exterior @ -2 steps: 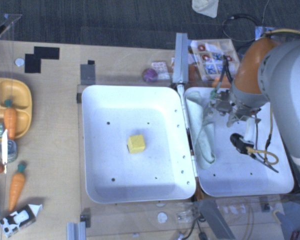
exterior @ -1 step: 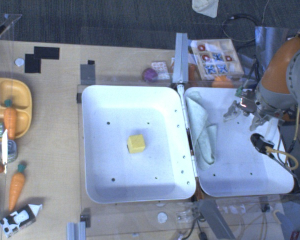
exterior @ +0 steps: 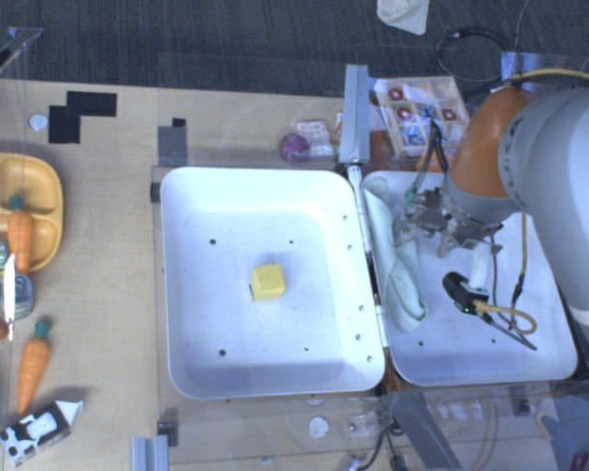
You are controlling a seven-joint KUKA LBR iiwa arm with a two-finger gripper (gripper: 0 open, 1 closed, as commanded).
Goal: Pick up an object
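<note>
Camera view shows the grey arm reaching from the right over the right bin, its gripper low beside a pale cloth along that bin's left wall, finger state unclear, while a small yellow block lies in the left bin.

A lone yellow block sits mid-floor in the left bin, open on all sides, while a crumpled white cloth crowds the right bin's left wall.
</note>
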